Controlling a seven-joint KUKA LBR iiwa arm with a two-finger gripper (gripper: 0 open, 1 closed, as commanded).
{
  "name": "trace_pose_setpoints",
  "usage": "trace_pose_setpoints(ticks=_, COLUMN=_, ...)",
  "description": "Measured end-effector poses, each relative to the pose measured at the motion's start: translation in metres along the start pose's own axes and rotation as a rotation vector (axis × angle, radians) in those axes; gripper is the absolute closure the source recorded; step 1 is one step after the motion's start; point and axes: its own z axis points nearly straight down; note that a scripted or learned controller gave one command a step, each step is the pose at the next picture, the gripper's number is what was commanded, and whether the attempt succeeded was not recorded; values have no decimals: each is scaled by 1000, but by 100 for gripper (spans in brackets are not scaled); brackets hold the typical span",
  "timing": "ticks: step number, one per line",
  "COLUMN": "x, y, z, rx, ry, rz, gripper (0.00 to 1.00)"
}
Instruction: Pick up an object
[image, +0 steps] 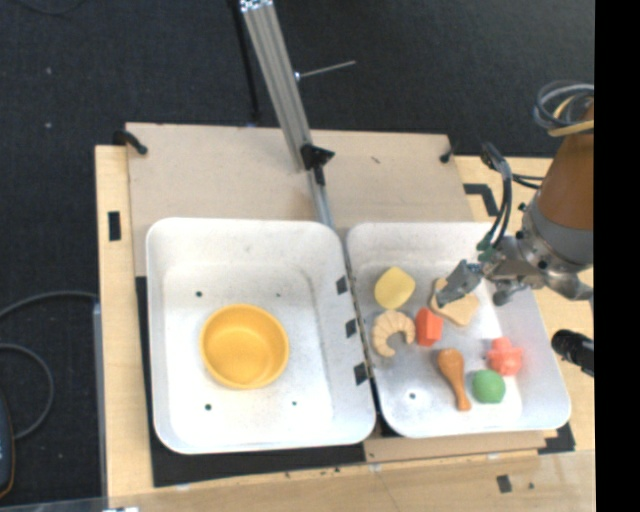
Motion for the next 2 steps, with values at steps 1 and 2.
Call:
trace_pose_setpoints(ticks=1, x=0, y=0, z=0, rx=-1, ry=0, rz=1, gripper=0)
trace_pose_setpoints(ticks=2, x=-8, y=-2, z=45, rx=6, ry=-2, rz=5, gripper=0)
